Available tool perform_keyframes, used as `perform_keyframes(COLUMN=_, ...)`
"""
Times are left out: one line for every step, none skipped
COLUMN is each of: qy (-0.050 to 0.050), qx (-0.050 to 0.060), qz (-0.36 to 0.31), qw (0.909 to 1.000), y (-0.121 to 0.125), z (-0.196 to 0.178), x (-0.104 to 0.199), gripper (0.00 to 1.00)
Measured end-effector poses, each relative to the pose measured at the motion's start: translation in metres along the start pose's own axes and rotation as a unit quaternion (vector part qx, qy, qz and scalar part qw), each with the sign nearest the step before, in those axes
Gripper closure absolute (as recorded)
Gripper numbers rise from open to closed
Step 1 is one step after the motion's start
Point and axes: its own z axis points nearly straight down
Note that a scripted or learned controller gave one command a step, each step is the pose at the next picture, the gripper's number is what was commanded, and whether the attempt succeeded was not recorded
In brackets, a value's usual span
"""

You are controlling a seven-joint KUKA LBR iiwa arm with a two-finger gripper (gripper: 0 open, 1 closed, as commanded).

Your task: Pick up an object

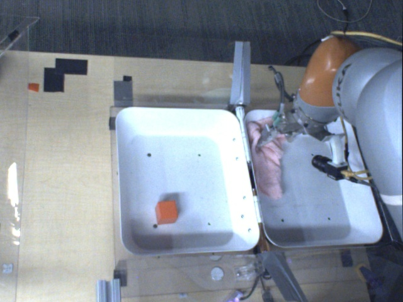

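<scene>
A pink cloth (267, 160) lies crumpled along the left wall of the right bin (327, 225), from its far left corner down toward the middle. My gripper (275, 129) is low over the cloth's upper end, at the far left of that bin; it touches or nearly touches the fabric. The grey arm with its orange band (324, 74) comes in from the right above it. A small orange cube (167, 212) rests on the floor of the left bin (182, 121), toward its near left part.
A grey upright post (240, 74) stands behind the divide between the two bins. A black cable fitting (330, 167) hangs off the arm over the right bin's middle. Black marks and a small orange tag (33, 87) lie on the bench's far left.
</scene>
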Motion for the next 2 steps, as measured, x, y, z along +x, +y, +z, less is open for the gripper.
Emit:
perform_keyframes(qy=-0.001, qx=-0.004, qz=-0.003, qw=1.0, y=0.003, z=-0.014, x=0.001, gripper=1.0)
perform_keyframes(qy=0.0, qx=0.001, qz=-0.066, qw=0.9978, y=0.015, z=-0.097, x=0.004, gripper=1.0)
